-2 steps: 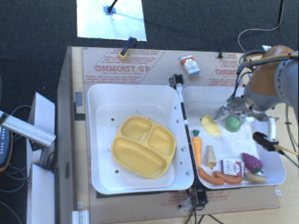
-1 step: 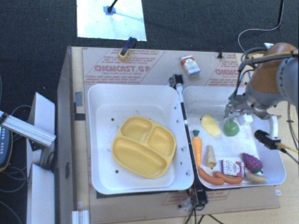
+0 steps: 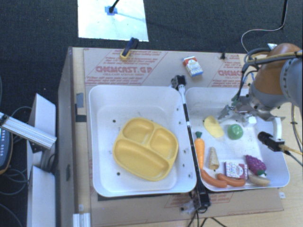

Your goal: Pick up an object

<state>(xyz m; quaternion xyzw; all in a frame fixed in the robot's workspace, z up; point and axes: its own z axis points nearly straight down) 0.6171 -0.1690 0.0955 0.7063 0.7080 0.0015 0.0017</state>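
Observation:
The right bin (image 3: 279,174) holds several toy foods. A green round fruit (image 3: 235,131) lies near its middle, with a pale yellow piece (image 3: 213,126) just to its left. An orange carrot (image 3: 200,148), a cream corn-like piece (image 3: 214,158), an orange-red sausage (image 3: 222,179), a red-and-white box (image 3: 235,169), purple grapes (image 3: 254,163) and a tan piece (image 3: 259,179) lie along the front. My gripper (image 3: 239,115) hangs over the bin's back part, just behind the green fruit and close to it. Nothing shows in its grasp.
In the left bin (image 3: 102,126) sits a yellow divided plate (image 3: 146,148). A black rod (image 3: 187,122) runs along the seam between the bins. A small red-and-white carton (image 3: 192,66) and a blue-and-yellow tool (image 3: 129,48) lie on the board behind.

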